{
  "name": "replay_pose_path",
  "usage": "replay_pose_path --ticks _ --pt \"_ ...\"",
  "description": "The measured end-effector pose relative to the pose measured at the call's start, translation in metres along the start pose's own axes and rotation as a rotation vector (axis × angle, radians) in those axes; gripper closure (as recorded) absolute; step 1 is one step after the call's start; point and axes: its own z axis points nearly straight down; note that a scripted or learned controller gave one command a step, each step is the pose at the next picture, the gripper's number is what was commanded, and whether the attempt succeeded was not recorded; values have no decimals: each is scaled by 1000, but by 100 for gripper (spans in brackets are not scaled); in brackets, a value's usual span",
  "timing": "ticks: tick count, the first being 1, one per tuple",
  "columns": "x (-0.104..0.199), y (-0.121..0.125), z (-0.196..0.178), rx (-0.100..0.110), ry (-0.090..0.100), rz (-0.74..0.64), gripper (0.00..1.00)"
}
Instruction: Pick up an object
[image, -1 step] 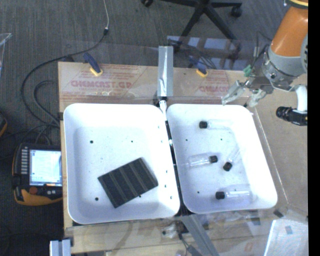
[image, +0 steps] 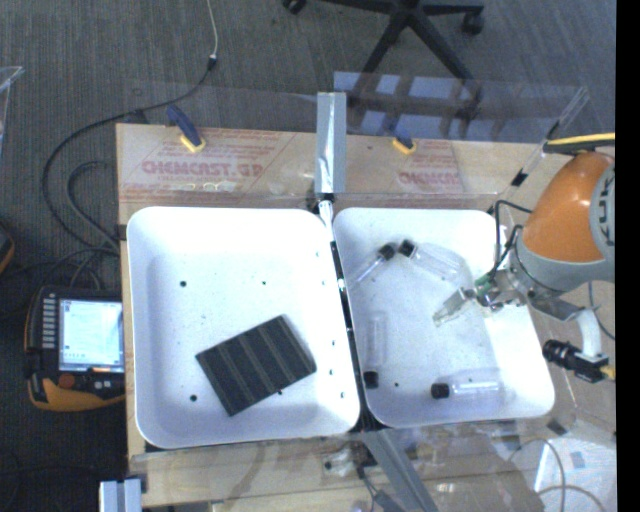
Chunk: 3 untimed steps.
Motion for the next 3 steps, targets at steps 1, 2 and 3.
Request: replay_pose_path --ticks 1,2,3 --pt "-30 91 21 -13 -3 -202 0" --pt "37 126 21 0 -13 -222 0" --pt "68 131 21 0 -16 -225 0"
